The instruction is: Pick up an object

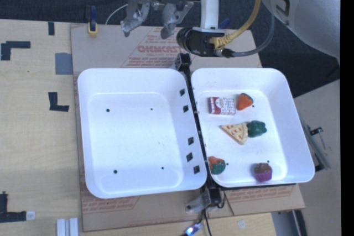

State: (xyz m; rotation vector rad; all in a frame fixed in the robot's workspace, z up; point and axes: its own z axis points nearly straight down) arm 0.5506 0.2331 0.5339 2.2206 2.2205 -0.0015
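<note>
My gripper (148,25) hung spread and bare beyond the bins' far edge. Nearer the camera and rightward, the right bin (276,85) held a box (221,105), wedge (235,132) and, farthest, a purple toy (263,172).

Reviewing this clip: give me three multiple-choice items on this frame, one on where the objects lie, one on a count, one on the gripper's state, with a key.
1. Where do the small objects lie?
A. In the left bin
B. In the right bin
C. On the cardboard

2. How many small objects are in the bins?
A. Three
B. Nine
C. Six

3. What is the gripper doing?
A. Open, holding nothing, above the cardboard beyond the bins
B. Shut on the wedge
C. Pressed into the left bin

Key: 1 B, the red-and-white packet, wedge and the rest all sit in the right bin. 2 C, six lie there. 3 A, the gripper has its fingers apart, with nothing between them.
</note>
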